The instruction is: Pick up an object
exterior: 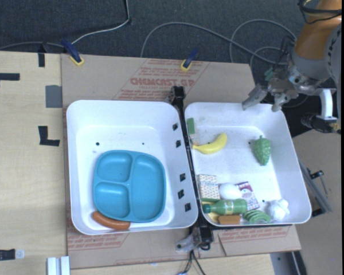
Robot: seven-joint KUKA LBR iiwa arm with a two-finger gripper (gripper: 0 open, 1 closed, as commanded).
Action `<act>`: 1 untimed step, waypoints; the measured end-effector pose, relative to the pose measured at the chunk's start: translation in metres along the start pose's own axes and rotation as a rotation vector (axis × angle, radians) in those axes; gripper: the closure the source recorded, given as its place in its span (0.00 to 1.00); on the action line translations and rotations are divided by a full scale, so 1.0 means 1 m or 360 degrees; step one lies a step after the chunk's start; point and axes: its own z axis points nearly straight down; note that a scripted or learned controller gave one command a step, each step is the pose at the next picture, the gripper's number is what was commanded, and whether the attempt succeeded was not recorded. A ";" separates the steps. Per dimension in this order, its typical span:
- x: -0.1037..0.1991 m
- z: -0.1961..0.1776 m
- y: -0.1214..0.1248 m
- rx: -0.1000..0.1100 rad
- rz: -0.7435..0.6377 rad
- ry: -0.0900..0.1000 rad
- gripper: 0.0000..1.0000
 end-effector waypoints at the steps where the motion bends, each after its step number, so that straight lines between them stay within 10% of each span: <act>1: 0.055 0.129 -0.024 -0.0005 -0.0001 0.0001 0.00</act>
